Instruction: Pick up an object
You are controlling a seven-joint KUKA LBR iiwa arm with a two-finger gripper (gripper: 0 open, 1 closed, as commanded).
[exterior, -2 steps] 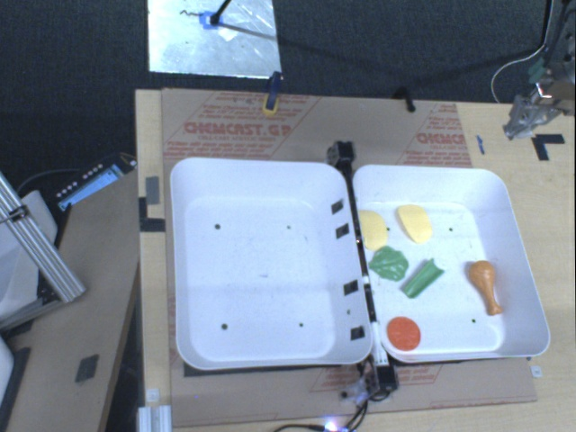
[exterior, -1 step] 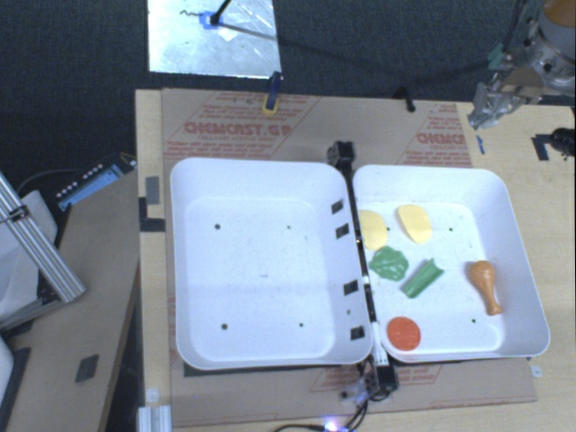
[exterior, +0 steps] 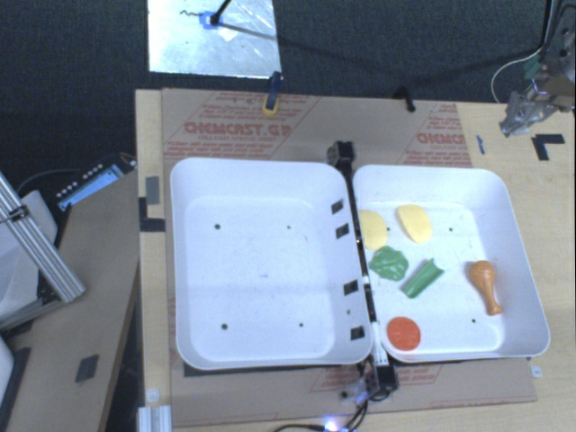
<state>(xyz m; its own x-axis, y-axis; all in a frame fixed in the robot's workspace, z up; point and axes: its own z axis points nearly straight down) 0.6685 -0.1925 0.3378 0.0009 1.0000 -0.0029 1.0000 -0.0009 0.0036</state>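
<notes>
Red disc (exterior: 404, 332) is lying near the right bin (exterior: 517, 241) front edge. Gripper (exterior: 526, 115) is hovering beyond the bin; finger state indiscernible.

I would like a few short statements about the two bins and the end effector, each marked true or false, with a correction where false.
1. All the small objects lie in the right bin. True.
2. The red disc lies at the far edge of its bin. False: it lies near the front edge, by the divider.
3. The green leafy piece sits beside the green stick. True.
4. The end effector is touching the orange drumstick. False: it hangs beyond the bin's far right corner, apart from every object.
5. There are two yellow pieces. True.
</notes>
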